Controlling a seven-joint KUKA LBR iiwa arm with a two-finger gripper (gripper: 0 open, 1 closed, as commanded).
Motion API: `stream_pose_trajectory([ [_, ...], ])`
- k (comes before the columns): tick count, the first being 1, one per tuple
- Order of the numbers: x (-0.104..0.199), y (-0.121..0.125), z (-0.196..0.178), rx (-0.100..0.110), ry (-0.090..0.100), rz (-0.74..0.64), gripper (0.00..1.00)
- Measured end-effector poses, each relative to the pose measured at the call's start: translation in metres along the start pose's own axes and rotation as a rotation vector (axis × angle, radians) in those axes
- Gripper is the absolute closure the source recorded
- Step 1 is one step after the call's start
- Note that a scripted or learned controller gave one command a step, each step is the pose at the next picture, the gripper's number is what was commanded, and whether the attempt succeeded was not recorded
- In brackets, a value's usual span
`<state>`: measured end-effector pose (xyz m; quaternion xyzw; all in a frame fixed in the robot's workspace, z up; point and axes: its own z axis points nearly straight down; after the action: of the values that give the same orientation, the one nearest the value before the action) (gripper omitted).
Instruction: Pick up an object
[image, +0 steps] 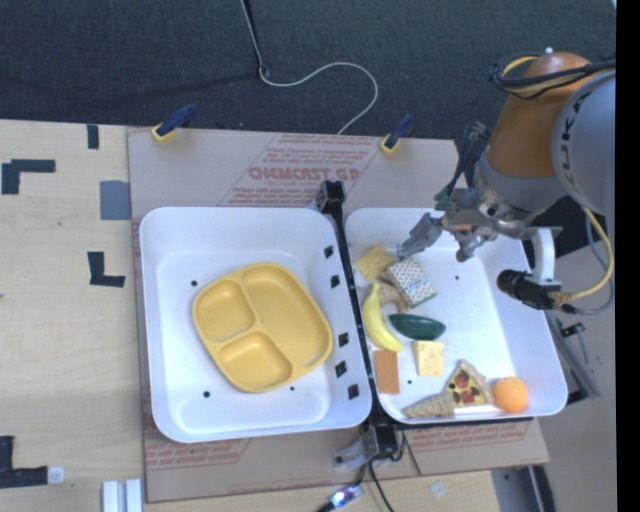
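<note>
The right bin (520, 330) holds about nine small toy foods, one of each: a yellow banana (378, 320), a dark green pod-shaped piece (417, 326), a patterned white-and-blue packet (411, 282), a pale yellow wedge (373, 263), a yellow cheese square (429, 358), an orange slab (386, 371), a pizza slice (466, 384), a tan cracker (431, 406) and an orange fruit (511, 394) (most crowd the bin's left half). The tool (443, 238) hangs over the bin's upper part, just above the packet, its two fingers spread apart with nothing between them. The left bin (170, 300) carries one yellow three-compartment tray (262, 326). Both bins sit side by side on the bench (60, 300).
</note>
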<state>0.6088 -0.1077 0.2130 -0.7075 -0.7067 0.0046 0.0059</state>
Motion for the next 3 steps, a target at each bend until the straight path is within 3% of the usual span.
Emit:
stream_pose_trajectory([
  [1, 0.000, 0.003, -0.007, -0.014, -0.002, -0.003, 0.00],
  [3, -0.018, -0.004, 0.098, -0.008, -0.002, -0.002, 0.00],
])
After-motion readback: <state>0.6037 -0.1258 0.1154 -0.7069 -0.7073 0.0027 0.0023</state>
